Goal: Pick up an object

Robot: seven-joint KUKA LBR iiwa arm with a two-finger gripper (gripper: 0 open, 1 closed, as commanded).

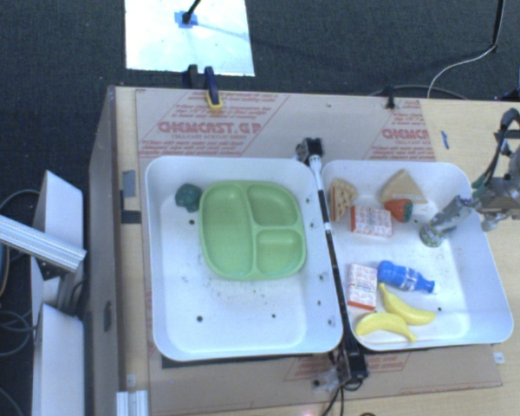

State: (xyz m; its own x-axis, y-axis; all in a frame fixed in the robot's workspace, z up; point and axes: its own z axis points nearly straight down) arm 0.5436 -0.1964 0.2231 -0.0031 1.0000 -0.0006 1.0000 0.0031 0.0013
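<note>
Pincer (433, 232) hovers right of centre over the right bin (490, 276); can't tell its opening. Food pieces (370, 219) crowd together nearby, so it may nudge neighbours and miss.

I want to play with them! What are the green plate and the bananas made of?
The green plate looks like smooth moulded plastic, with a soft sheen and three pressed sections. The bananas look like toy plastic too: even yellow, slightly shiny. Probably pretend food.

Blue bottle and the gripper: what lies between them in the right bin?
In the camera view, only bare white bin floor lies between the blue bottle and the gripper, which sits up and to the bottle's right.
</note>
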